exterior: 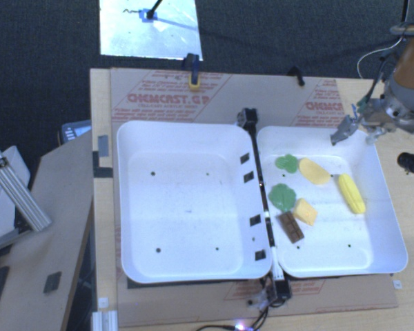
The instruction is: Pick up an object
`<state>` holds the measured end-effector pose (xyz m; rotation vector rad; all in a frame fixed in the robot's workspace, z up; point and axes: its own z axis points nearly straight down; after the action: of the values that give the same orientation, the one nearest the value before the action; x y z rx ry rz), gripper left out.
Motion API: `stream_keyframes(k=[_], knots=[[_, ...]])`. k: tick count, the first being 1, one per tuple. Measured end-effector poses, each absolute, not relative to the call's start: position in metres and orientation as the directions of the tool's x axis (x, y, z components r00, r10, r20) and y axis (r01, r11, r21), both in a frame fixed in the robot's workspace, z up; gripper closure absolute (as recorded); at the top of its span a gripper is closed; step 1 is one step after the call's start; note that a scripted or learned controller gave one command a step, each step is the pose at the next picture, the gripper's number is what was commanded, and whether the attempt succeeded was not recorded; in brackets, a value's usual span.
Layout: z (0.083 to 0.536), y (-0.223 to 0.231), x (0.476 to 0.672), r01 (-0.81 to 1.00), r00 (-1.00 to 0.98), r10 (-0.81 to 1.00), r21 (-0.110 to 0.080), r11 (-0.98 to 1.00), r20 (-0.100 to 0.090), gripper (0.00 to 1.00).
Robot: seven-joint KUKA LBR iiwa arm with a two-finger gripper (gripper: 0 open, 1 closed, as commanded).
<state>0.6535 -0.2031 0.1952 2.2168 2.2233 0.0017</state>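
While the gripper (348, 131) hangs with unreadable state, corn cob (351, 193) lies lengthwise, tip toward the far rim.

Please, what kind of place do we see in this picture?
Probably a robotics lab bench for grasping trials, not a kitchen: two shallow white bins sit clamped side by side, toy food such as a yellow corn cob lies in the right one, and a robot gripper hangs over its corner.

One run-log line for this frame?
arm: above right bin far rim | tool: holds nothing | items: six in right bin | pick: not yet done
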Motion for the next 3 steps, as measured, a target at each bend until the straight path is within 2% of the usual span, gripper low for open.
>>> stream_keyframes(k=[1,2,3], knots=[[0.105,-0.206,0.603,1.0,0.0,1.0,-0.008,0.0,0.002,0.0],[0.084,-0.134,0.62,1.0,-0.01,1.0,0.001,0.01,0.003,0.0],[0.085,-0.082,0.633,1.0,-0.009,1.0,0.003,0.009,0.001,0.0]])
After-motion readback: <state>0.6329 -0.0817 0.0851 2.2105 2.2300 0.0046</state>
